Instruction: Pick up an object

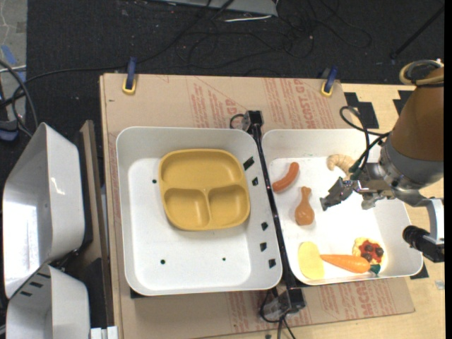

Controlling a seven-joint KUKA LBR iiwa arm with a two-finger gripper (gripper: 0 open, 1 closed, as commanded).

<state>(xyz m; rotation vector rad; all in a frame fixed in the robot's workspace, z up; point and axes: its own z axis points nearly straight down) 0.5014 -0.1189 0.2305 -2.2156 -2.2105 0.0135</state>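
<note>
Camera view: fixed above the counter (212, 90), looking down at a slant on two white bins side by side.
End effector (337, 195): over the right bin (395, 232), reaching in from the right on the grey arm (417, 140); dark fingers spread apart with nothing between them, released.
Drumstick (304, 207): brown toy chicken leg just left of the end effector, apart from it; long axis runs near-to-far, narrow bone end pointing away from the camera, fat end nearer.
Sausage (285, 176): further left and beyond the end effector; long axis slanted, far end tilting toward the right.
Croissant (341, 162): pale curved piece just beyond the end effector, near the far wall.
Carrot (346, 263): on the near side of the end effector; long axis left-right, tip pointing left.
Yellow piece (309, 259): touching the carrot's tip.
Pizza piece (369, 249): near side, just beyond the carrot's thick end.
Left bin (141, 260): well left of the end effector, holds a yellow divided plate (205, 189).
</note>
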